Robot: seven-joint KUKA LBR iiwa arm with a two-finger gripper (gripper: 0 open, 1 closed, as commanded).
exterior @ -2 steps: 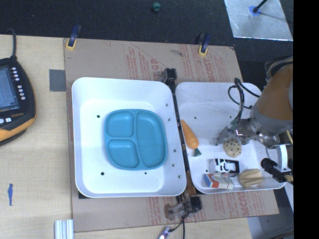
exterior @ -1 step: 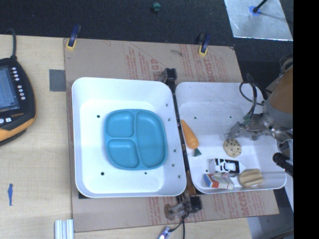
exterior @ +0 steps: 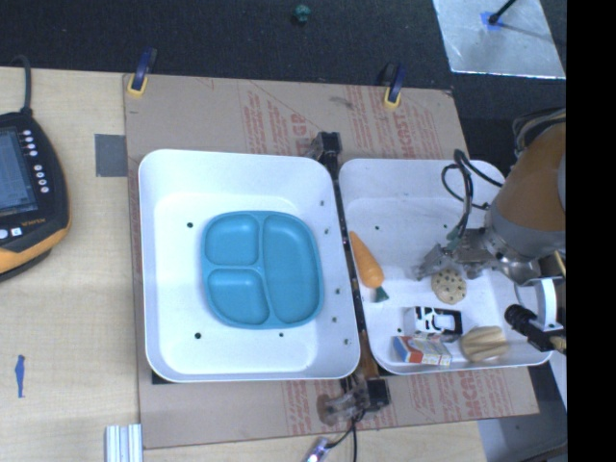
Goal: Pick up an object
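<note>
1. The arm (exterior: pixel 534 195) reached into the right bin (exterior: pixel 404 176) from the right side, placing its gripper (exterior: pixel 445 263) low over the bin floor.
2. The gripper's state could not be determined; nothing was seen held.
3. A round speckled cookie (exterior: pixel 449 284) lay just below the gripper, apparently the intended target.
4. Other candidates rested in the same bin: a carrot (exterior: pixel 366 261) along the left wall, a small black-and-white item (exterior: pixel 438 320), a flat packet (exterior: pixel 419 351), and a tan wooden piece (exterior: pixel 483 344) near the front wall.
5. The left bin (exterior: pixel 164 181) held a blue divided plate (exterior: pixel 261 268), lying flat and well apart from the arm.
</note>
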